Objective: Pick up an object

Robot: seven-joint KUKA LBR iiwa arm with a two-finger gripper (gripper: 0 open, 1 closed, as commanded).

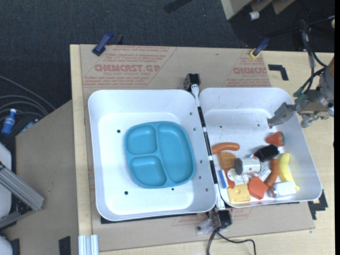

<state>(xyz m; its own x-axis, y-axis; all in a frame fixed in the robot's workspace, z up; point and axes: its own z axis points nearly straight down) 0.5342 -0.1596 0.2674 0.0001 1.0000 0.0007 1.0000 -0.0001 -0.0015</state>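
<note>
A heap of small toy foods lies in the front of the right bin (pixel 249 102). It includes an orange sausage (pixel 226 147), a red piece (pixel 275 138), a black piece (pixel 265 153), a yellow banana (pixel 286 167), an orange block (pixel 257 187) and a yellow wedge (pixel 239 194). My gripper (pixel 293 117) hangs over the bin's far right corner, behind the red piece. Its two grey fingers (pixel 278 115) stand apart, open, with nothing between them.
A blue divided plate (pixel 159 154) lies in the left bin (pixel 106 116). The bins meet along a dark hinge line (pixel 202 126). Bare floor shows in the right bin's back half. Cables and a bottle lie off the bench at the left.
</note>
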